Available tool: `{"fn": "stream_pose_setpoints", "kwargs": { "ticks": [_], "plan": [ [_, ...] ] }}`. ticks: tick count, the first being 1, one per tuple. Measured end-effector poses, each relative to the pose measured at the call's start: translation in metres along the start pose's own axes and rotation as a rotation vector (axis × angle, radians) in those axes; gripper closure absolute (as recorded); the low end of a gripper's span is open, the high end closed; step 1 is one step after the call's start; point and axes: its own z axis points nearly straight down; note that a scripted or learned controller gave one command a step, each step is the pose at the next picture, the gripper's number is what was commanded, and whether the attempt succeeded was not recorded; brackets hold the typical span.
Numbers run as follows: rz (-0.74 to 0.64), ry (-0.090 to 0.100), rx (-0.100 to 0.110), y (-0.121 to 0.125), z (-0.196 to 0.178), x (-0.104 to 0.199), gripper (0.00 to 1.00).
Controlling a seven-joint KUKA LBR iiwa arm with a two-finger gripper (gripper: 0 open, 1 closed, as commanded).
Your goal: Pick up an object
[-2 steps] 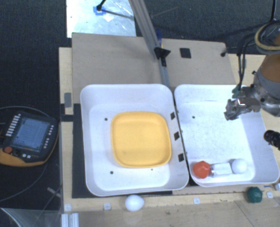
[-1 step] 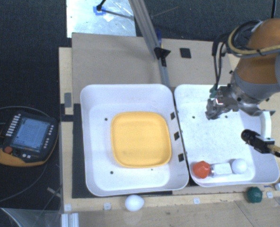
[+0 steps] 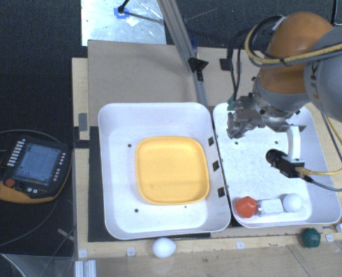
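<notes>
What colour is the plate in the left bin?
Yellow; the plate shows plainly in the camera view, lying flat in the left bin.

Dark carpet floor point(image 3: 32, 68), tan bench point(image 3: 142, 68), perhaps glare

pincer point(image 3: 238, 126) over right bin point(image 3: 318, 154) | yellow plate point(image 3: 172, 169) in left bin point(image 3: 116, 154)

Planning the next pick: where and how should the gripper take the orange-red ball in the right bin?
Grip the orange-red ball across its middle, coming straight down. It is round, so any width works, but the bin wall crowds its left and a white block sits close on its right; probably close the fingers along the free near-far axis.
</notes>
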Motion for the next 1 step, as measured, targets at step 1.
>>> {"fn": "stream_pose_setpoints", "kwargs": {
  "ticks": [1],
  "plan": [
    [0.001, 0.0, 0.0, 0.0166, -0.0037, 0.0502, 1.0]
  ]
}}
